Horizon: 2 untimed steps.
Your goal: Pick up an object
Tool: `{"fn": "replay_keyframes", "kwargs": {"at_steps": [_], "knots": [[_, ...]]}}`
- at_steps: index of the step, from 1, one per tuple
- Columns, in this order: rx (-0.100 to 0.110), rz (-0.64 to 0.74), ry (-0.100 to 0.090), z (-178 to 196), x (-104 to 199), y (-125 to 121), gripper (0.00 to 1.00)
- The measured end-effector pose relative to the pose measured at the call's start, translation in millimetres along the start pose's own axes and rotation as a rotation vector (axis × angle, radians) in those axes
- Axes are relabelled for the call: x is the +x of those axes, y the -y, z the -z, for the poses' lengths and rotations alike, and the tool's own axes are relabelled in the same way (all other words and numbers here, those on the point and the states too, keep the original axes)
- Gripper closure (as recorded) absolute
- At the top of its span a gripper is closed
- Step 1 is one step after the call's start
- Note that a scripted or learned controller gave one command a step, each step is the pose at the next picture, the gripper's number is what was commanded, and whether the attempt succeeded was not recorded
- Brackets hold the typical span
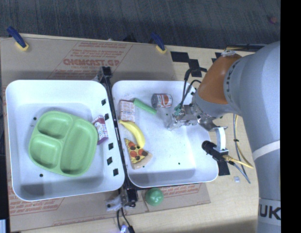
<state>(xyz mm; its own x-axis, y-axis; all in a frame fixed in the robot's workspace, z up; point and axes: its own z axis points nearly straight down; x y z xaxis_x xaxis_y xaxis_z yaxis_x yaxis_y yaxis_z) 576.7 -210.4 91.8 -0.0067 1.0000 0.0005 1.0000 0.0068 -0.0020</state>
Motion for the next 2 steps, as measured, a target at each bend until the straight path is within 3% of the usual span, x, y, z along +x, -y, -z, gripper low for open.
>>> {"fn": "replay_keyframes", "kwargs": {"at_steps": [1, 2], "knots": [[-0.001, -0.003, 0.0, 73, 0, 73, 1.0], [-0.002, -0.004, 0.0, 114, 0, 96, 1.0]]}}
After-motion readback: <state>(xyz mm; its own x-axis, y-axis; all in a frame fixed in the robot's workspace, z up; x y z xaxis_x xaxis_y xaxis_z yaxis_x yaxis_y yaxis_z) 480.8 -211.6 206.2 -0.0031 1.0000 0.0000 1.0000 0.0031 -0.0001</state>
